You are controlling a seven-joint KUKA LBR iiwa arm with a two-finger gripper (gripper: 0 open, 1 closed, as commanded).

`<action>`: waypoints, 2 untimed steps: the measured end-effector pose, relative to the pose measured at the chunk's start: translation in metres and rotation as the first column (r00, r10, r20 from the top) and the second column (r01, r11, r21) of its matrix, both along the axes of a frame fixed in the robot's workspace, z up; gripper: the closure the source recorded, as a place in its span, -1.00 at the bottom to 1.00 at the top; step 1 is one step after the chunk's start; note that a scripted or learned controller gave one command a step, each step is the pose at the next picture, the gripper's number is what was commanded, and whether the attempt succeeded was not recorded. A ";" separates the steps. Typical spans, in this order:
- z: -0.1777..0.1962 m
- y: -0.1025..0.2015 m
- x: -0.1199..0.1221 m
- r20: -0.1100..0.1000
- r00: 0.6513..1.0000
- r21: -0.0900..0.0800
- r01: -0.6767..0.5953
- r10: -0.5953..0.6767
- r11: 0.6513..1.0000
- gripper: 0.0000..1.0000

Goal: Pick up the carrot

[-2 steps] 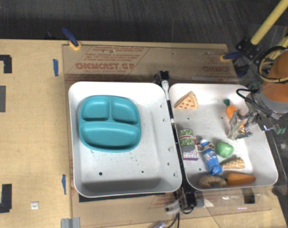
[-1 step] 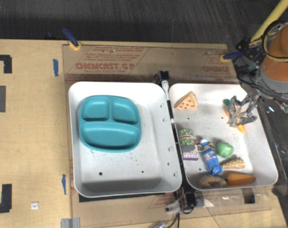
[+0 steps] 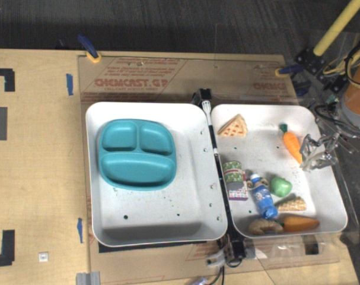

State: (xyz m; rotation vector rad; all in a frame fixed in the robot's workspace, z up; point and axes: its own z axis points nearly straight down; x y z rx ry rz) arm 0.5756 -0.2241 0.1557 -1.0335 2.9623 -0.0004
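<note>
Lowest in view, well off from the gripper (image 3: 318, 153), a sausage (image 3: 299, 222) lay by the right bin's (image 3: 260, 122) near wall, beside a bread slice (image 3: 291, 205). Gripper sat at that bin's right edge; whether it was wide or narrow could not be told. Carrot (image 3: 292, 144) lay just beside it, toward the bin's middle, green top pointing away from the camera, not held.

Risk, as judged: the carrot lay at a slant close to the wall, so a close could clip one end and roll it.

Further inward sat a green ball (image 3: 280, 186), blue bottle (image 3: 263, 198), can (image 3: 235, 179) and sandwich wedge (image 3: 233, 126); none blocked access. Teal plate (image 3: 136, 154) occupied the far bin.
</note>
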 end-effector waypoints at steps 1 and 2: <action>-0.057 0.011 0.011 0.007 0.942 -0.003 -0.337 0.337 0.942 1.00; -0.067 0.005 0.034 0.006 0.708 -0.005 -0.706 0.706 0.708 1.00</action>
